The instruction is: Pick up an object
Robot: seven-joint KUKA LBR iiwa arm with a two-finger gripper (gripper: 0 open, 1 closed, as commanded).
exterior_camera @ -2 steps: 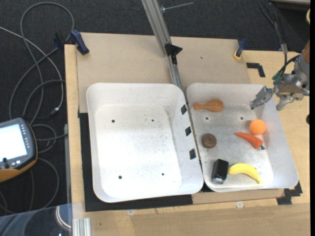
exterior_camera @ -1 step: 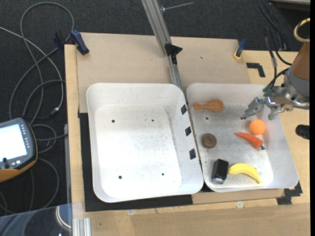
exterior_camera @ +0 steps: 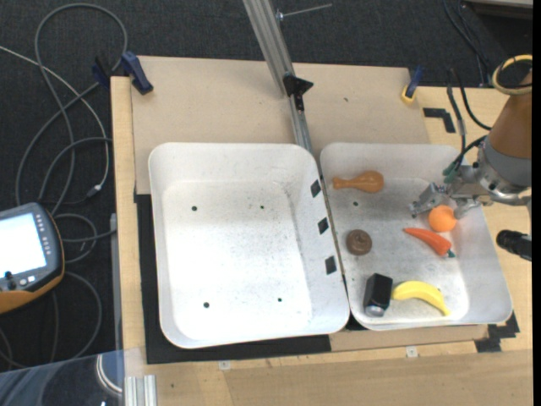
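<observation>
Orange ball lies in the right bin, toward its 3 o'clock side, touching or just beside the gripper, which hangs at the ball's 12 o'clock. Whether the fingers are spread or closed cannot be told; no hold is evident. A carrot lies at the ball's 7 o'clock, crowding any approach. A banana sits well apart at 6 o'clock.
</observation>
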